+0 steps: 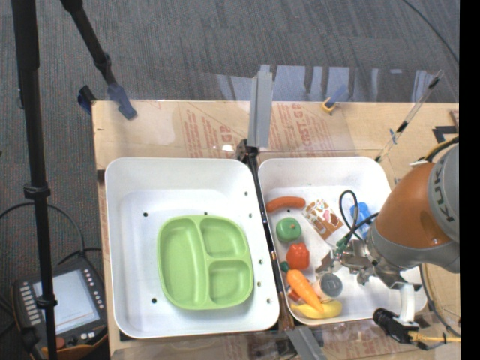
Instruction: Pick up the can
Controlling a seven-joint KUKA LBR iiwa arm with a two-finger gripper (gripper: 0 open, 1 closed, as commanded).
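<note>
The can (330, 284) stands upright in the right bin (375, 172), near its front; I see its round grey top. My gripper (342, 265) hangs just above and slightly behind the can, at the end of the grey arm with the orange band (416, 216). The arm reaches in from the right and hides the bin's right side. The view does not show whether the gripper touches the can.
Close to the can lie a carrot (304, 286), a banana (321, 310) and a red pepper (298, 256). Further back are a green round item (289, 229), a sausage (286, 203), a snack packet (324, 218) and a blue object (361, 214). The left bin (135, 193) holds a green divided plate (205, 261).
</note>
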